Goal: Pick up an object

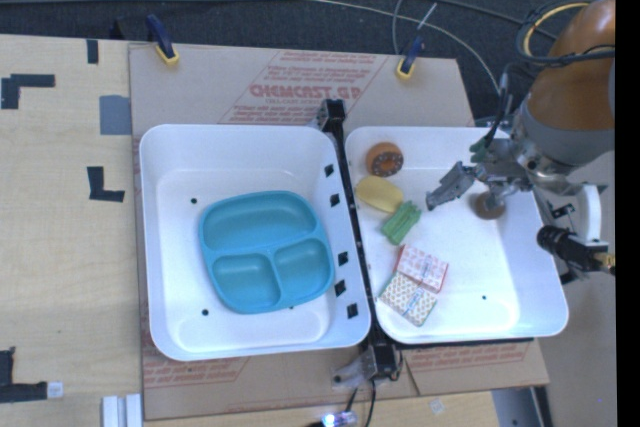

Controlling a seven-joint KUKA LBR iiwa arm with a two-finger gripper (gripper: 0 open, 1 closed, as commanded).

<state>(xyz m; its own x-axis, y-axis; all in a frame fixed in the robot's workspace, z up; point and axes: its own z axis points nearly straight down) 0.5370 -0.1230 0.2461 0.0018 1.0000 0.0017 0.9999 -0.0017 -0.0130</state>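
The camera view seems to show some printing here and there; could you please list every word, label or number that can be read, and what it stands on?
"CHEMCAST GP", red print repeated on the brown board under the bins: legible once, the further lines too blurred to read.
Patterned packets in the right bin: print too small to read.
Blue tray: no text.

The divided tray (266, 250) lies in the middle of the left bin (160, 215). In the right bin (530, 315), a round piece (384, 159) sits by the far-left corner, with a rounded lump (379, 194) and a ridged block (400, 222) just in front of it along the left edge. Two flat packets (414, 284), touching, lie nearer the front edge, and a small round thing (489, 206) sits toward the right edge.
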